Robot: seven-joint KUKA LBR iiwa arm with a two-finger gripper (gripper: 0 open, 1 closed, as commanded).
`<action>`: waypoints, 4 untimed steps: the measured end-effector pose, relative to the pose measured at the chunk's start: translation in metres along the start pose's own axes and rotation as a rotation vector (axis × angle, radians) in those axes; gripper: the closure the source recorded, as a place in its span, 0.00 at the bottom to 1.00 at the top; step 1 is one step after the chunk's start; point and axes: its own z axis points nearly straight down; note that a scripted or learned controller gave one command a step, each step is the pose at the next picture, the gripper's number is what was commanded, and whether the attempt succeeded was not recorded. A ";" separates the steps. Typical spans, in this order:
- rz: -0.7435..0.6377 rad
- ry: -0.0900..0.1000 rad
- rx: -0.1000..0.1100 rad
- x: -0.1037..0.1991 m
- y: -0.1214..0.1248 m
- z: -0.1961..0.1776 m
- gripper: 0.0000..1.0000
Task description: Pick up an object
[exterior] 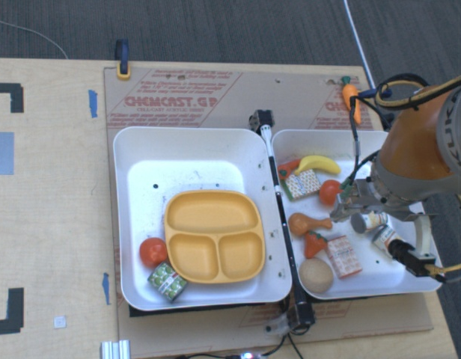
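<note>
My gripper hangs low over the right bin, at the end of the grey and orange arm. It is just right of a brown drumstick and just below a small red tomato. Around it lie a banana, a patterned packet, an orange-red pepper, a red and white box, a beige round bun and a small can. I see nothing held in the gripper.
The left bin holds a yellow divided tray, a red tomato and a green box. A black clamp sits at the back where the bins meet. Cables run behind the arm.
</note>
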 end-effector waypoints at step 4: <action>0.005 -0.016 -0.029 0.001 -0.036 0.039 1.00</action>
